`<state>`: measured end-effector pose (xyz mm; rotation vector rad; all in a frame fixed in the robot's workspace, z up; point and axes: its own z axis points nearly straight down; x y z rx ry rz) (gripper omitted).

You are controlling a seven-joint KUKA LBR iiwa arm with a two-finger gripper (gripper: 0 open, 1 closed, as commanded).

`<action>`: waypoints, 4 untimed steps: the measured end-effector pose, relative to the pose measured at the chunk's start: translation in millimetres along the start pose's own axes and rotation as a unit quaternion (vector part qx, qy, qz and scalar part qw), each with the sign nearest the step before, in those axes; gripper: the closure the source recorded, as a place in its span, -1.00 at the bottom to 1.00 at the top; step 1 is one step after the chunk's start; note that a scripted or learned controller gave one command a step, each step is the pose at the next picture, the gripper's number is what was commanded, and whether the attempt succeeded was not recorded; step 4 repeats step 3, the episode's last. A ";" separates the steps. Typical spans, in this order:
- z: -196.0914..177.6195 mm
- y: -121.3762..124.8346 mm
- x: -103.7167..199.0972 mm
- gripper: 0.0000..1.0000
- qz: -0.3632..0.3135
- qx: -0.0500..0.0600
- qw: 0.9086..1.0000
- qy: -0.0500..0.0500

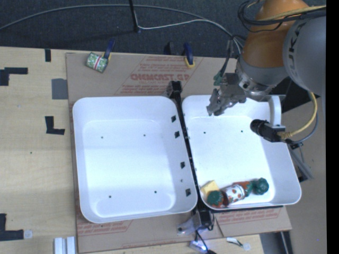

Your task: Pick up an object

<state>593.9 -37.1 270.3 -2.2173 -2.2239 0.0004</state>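
Several small objects lie along the near edge of the right bin [275, 163]: a yellow piece [209, 187], a green ball-like item [214, 197], a red and white figure [235, 191] and a dark green round item [260, 186]. My gripper [217, 107] hangs over the far left corner of the right bin, well away from those objects. Nothing shows between its fingers.
The left bin [79, 142] sits beside the right one, with black clips [180, 136] along the shared edge. A small green and white box [97, 62] lies on the cardboard behind the left bin. Cables run across the back.
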 end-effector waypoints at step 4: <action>39.5 -62.5 125.8 1.00 0.000 0.001 1.000 0.000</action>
